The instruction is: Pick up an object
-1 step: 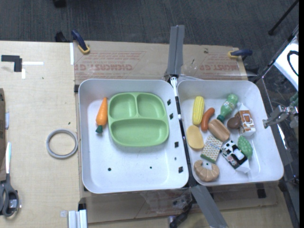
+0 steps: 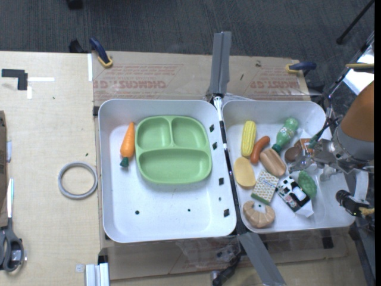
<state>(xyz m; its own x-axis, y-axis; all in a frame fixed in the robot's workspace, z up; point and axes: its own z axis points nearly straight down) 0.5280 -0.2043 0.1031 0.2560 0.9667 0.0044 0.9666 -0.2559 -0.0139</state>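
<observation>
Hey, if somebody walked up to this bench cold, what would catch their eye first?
Probably the pale green divided plastic plate in the middle of the left white bin, with an orange toy carrot lying just to its left. Next, the right white bin, crowded with toy food such as a yellow corn cob and a green toy bottle, where the grey arm's tool reaches in from the right.

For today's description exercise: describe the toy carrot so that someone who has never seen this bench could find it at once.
Start at the left white bin, which holds a green divided plate. The toy carrot lies just beside that plate's left edge, lengthwise, green stub nearest the camera. It is the one orange thing in this bin.
</observation>
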